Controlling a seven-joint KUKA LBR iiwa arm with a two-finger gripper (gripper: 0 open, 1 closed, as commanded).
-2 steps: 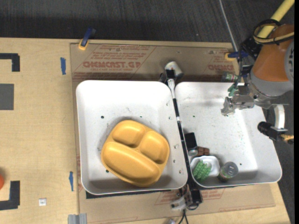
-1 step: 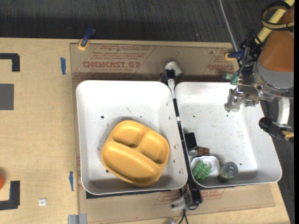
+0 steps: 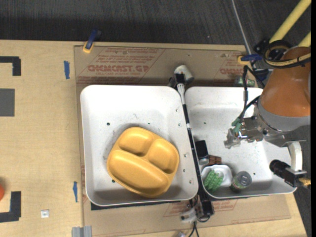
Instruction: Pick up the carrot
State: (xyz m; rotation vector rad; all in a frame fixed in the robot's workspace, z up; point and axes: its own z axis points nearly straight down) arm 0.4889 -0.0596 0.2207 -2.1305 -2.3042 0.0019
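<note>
So the wooden bench (image 3: 39,132) takes up most of the shot, with the two white bins on it. The left bin (image 3: 98,102) is off to the gripper's left, and the right bin (image 3: 212,102) is the one the gripper is hanging over. The arm (image 3: 289,93) comes in from the right, its big orange band sitting just right of and above the gripper. The gripper (image 3: 236,135) is over the middle of the right bin, and honestly I can't tell if it's spread or closed from this angle; I see nothing in it. The biggest loose item is a lumpy yellow thing (image 3: 143,161), well to the gripper's left and a bit nearer the camera, in the left bin. Below the gripper, near the right bin's front wall, there's a small white tub with something green in it (image 3: 216,177), and a little can (image 3: 241,180) just right of that. A black block (image 3: 201,149) sits left of and slightly below the gripper, against the bin's left wall, with a tiny brown bit (image 3: 214,159) touching it. As for the carrot, I can't make out which thing it is, so I can't place it.
</note>
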